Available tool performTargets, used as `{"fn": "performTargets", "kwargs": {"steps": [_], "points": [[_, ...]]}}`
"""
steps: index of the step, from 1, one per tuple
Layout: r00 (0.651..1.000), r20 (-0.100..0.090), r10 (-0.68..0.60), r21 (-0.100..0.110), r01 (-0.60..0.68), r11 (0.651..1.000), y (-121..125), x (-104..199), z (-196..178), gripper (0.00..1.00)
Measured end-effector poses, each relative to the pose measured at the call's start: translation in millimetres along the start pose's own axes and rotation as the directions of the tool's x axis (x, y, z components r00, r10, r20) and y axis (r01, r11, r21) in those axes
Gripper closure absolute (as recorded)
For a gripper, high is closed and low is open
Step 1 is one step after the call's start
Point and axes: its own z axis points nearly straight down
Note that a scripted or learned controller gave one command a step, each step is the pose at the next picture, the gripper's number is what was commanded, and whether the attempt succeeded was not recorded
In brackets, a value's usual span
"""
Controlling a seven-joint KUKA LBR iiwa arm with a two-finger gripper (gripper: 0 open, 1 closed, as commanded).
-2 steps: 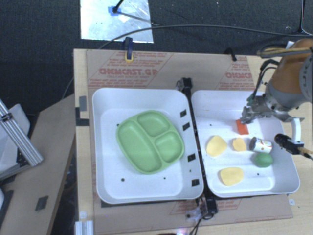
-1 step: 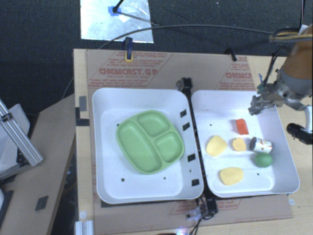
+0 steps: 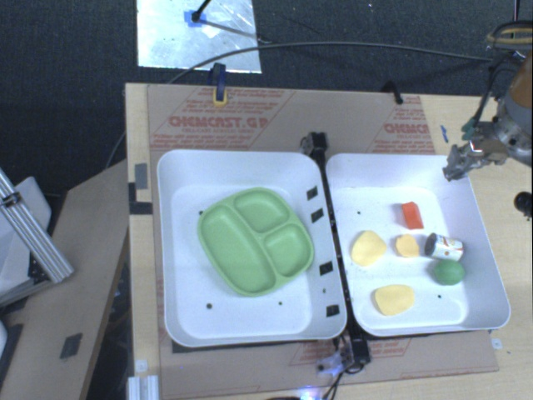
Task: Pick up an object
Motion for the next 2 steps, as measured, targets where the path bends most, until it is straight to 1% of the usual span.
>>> {"fn": "performTargets", "kwargs": {"steps": [1, 2], "points": [[1.0, -0.001, -0.002, 0.0, 0.002, 1.0, 2, 0, -54, 1.0], [1.0, -0.005, -0.007, 0.008, 0.007, 1.0, -8, 53, -34, 1.0]]}}
